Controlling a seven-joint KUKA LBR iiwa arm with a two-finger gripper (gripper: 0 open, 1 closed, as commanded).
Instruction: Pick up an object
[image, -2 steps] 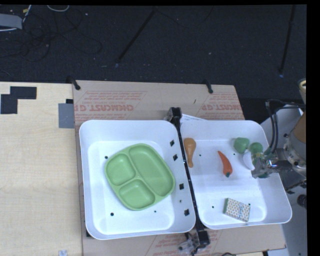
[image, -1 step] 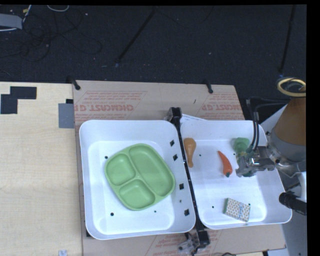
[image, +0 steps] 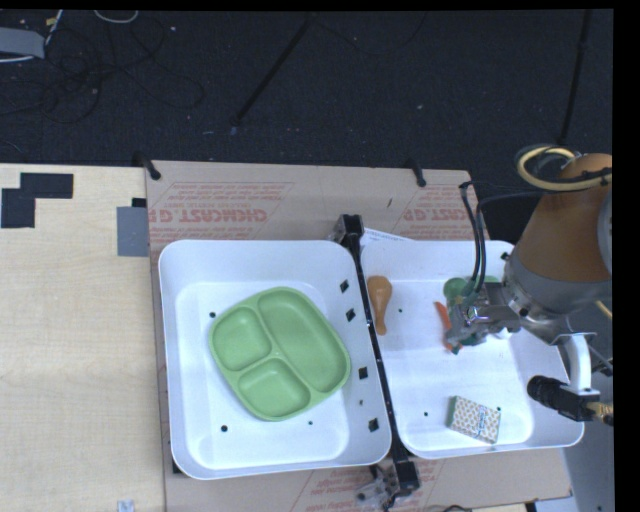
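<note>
We judge the gripper (image: 462, 335), state indiscernible, positioned over the carrot (image: 443, 313) in the right bin (image: 420, 420), descent next.

Upside-down red "CHEMCAST GP" print on the cardboard sheet (image: 250, 205).

End effector (image: 462, 335) fingers unclear; green obj (image: 458, 290) behind it partly hidden.

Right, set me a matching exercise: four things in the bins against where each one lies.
Things:
1. green divided plate
2. tan pear-shaped piece
3. patterned small box
4. end effector

Places:
A. near front of right bin
B. right bin, beside the divider
C. middle of left bin
D. over right bin's middle, by an orange piece

Pairs: 1-C, 2-B, 3-A, 4-D
</note>
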